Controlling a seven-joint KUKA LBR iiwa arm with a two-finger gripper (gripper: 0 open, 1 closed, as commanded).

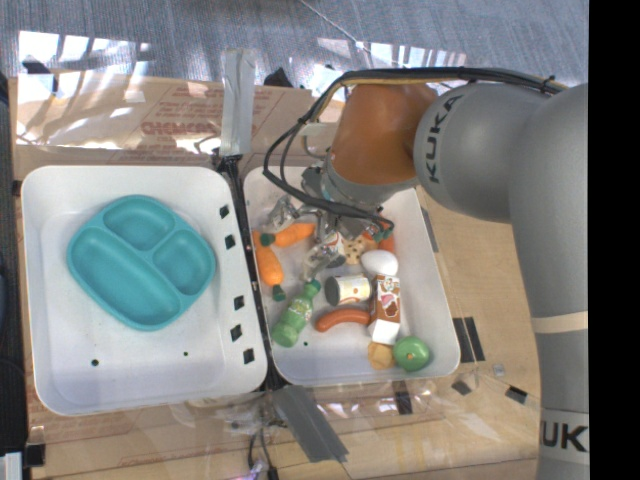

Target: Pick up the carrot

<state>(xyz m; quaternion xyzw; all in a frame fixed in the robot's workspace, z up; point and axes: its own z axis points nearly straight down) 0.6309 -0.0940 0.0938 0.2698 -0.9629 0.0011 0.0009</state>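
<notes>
Lying tilted in the right bin (432,298), stubby orange carrot (268,265), end effector (322,230) grip state unclear

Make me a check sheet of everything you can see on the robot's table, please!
Surface: two white bins side by side; left bin, right bin, on a brown cardboard-covered bench.
Job's things: carrot in the right bin, near its upper left; a second orange piece lies just below it.
Clutter: teal divided plate in the left bin; green bottle, sausage, white egg, green apple and a small can in the right bin.
Grippers: pincer low over the right bin, beside the carrot; grip unclear.
Cables: black cables looping by the wrist.
Surroundings: grey carpet.
</notes>
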